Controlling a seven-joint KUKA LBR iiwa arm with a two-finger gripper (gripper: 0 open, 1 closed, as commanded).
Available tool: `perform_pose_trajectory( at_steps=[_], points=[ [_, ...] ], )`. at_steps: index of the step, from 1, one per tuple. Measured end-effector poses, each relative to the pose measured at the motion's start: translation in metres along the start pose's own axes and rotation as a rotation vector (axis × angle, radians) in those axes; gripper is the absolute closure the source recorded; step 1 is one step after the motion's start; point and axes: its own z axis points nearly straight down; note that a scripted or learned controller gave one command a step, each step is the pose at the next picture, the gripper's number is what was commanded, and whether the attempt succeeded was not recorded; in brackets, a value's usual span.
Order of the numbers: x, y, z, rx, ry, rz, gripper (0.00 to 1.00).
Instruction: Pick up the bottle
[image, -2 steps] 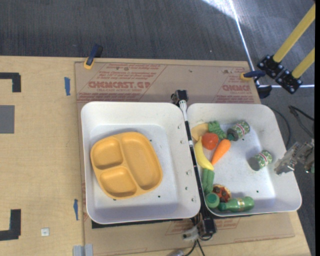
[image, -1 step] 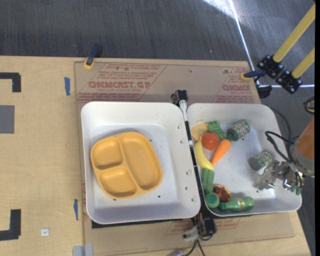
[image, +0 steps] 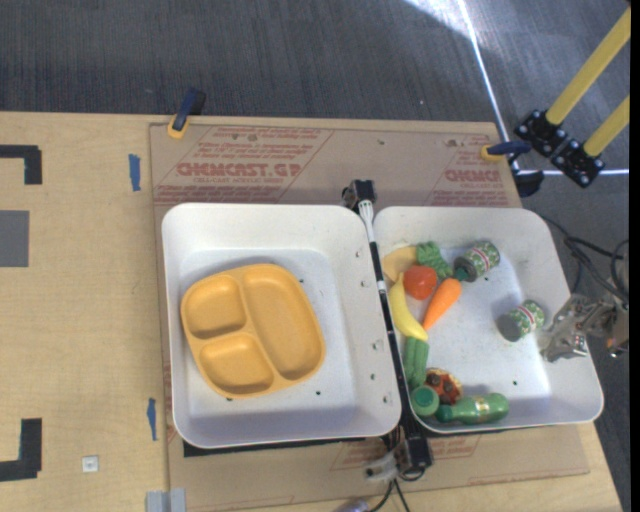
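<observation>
Bottle (image: 472, 408) lies on its side, long axis left-right, at the lower edge of the right bin (image: 520, 225), down-left of my gripper (image: 568, 335); whether I'm open or closed, can't tell.

Two shallow white bins (image: 262, 228) of matt, faintly speckled plastic sit on a flat sheet of brown cardboard (image: 300, 160) printed in red, laid over a pale, smooth wooden bench top (image: 70, 300). In the left bin, a yellow compartment tray (image: 252, 327) shows a smooth, slightly glossy plastic finish. In the right bin, the green bottle (image: 470, 407), a yellow banana (image: 403, 312) and an orange carrot (image: 441, 301) look like shiny moulded plastic, beside two small cans (image: 478, 259) with printed labels.
</observation>
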Motion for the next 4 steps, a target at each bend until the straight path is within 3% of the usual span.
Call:
perform_pose_trajectory(
  at_steps=[1,2,3,4],
  points=[
    [0.000,0.000,0.089,-0.001,0.001,-0.509,1.00],
    [-0.015,0.006,0.005,-0.002,-0.001,-1.015,1.00],
    [-0.012,0.005,0.090,-0.003,0.001,-1.375,1.00],
    [0.000,0.001,-0.021,-0.003,-0.001,-1.671,1.00]
  ],
)
